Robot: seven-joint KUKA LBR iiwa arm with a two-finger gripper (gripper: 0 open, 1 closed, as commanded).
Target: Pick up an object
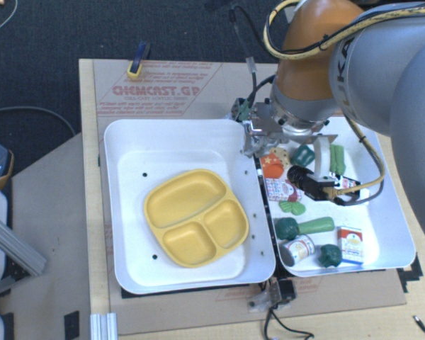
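1. The bench [163, 91] carries two white bins side by side, so that stock and free space stay apart.

2. The arm [382, 55] reaches in from the right and hangs over the far end of the right bin [400, 225]. This posture puts the wrist above the stock, which suits a downward approach.

3. The left bin [127, 147] holds one yellow tray [195, 218], lying flat and tilted relative to the bin walls. It is wide and shallow, so it is judged a poor first target.

4. The right bin holds the small pickable items, packed close together:
   - cucumber [313, 226], lying across the bin near its middle;
   - box [351, 245], red and white, at the near right;
   - can [299, 248], on its side, just beside the dividing wall;
   - broccoli [330, 256], between can and box;
   - orange piece [272, 166], at the far end.

5. The claw [263, 139] sits below the wrist, at the dividing wall, just above the orange piece. Nearby items are crowded, which may cause a missed grasp. Whether the claw is apart or together cannot be told; the wrist covers it. Nothing is seen held.
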